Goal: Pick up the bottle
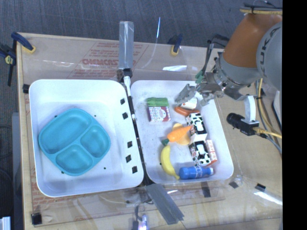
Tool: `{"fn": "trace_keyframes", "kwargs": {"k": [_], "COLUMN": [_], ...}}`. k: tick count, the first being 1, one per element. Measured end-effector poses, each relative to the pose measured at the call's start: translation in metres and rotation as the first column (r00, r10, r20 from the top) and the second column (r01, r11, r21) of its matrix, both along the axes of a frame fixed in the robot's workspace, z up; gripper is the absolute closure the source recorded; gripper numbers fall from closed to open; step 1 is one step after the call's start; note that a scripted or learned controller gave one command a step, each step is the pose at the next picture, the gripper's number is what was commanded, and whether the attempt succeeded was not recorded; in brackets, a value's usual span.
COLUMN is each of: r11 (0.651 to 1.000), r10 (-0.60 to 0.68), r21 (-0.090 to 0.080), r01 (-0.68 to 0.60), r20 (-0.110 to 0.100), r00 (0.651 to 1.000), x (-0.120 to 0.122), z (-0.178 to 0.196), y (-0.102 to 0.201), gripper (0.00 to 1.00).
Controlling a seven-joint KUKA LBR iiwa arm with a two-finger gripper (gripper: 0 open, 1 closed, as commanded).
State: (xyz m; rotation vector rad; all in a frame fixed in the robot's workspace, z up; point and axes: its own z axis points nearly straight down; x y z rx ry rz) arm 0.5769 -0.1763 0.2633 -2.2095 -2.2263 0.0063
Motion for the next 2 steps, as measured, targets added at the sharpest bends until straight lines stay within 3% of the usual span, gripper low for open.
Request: {"fn": "trace_keyframes", "kwargs": {"k": [1, 2], "r11": [0.999, 0.997], "r10": [-0.045, -0.072], "r21": [0.001, 0.002], "r01": [0.045, 0.072], "r20": [-0.001, 0.0], "r00": [0.999, 0.997], "x": [-0.059, -0.101], "z": [-0.113, -0.158], "y": [0.003, -0.022], "gripper": [0.0, 0.0]}}
